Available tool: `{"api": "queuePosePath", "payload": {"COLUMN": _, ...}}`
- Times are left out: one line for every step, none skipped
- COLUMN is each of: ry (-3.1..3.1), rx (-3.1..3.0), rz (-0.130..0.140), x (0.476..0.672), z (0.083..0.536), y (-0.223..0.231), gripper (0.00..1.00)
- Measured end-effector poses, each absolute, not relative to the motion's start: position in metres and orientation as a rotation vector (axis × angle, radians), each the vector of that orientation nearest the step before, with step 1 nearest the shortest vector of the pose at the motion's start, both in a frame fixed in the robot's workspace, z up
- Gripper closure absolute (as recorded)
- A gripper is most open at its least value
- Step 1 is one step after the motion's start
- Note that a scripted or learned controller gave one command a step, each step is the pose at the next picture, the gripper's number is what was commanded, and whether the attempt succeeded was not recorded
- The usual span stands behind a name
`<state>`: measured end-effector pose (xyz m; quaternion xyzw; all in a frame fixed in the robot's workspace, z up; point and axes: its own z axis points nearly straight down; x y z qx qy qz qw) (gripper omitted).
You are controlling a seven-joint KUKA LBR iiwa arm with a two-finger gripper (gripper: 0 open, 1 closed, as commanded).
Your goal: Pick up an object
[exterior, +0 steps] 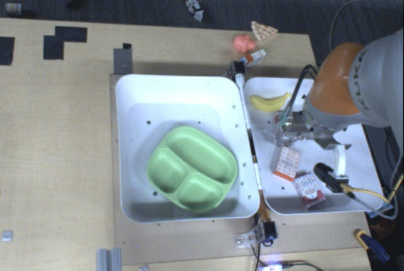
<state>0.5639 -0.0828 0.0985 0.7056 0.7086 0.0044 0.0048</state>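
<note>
At the left of the frame, on the pale tabletop (pixel 57 137), the left bin (pixel 137 110) holds a green divided plate (pixel 191 167). It lies well apart from my work area, so I don't count it as a risk. Right of the shared rim, the right bin (pixel 278 197) carries the likely targets: a banana (pixel 268 101) at its upper left, a small orange-and-white carton (pixel 287 162) mid-bin, and a red carton (pixel 309 189) near it, lower right. The arm (pixel 353 86) reaches in from the right, and its jaws hang low between the banana and the orange carton. I cannot tell whether they are spread or pressed together. My worry is that a straight descent lands in that gap and closes on nothing. The carton also seems to lie flat, so the jaws may skid over it or shove it into the red one. The bin's left wall is close enough to clip.
</note>
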Motion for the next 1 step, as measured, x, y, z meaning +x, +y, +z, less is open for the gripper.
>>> {"api": "queuePosePath", "payload": {"ry": 2.220, "rx": 2.210, "rz": 0.013, "x": 0.5638, "z": 0.0984, "y": -0.0828, "gripper": 0.00}}
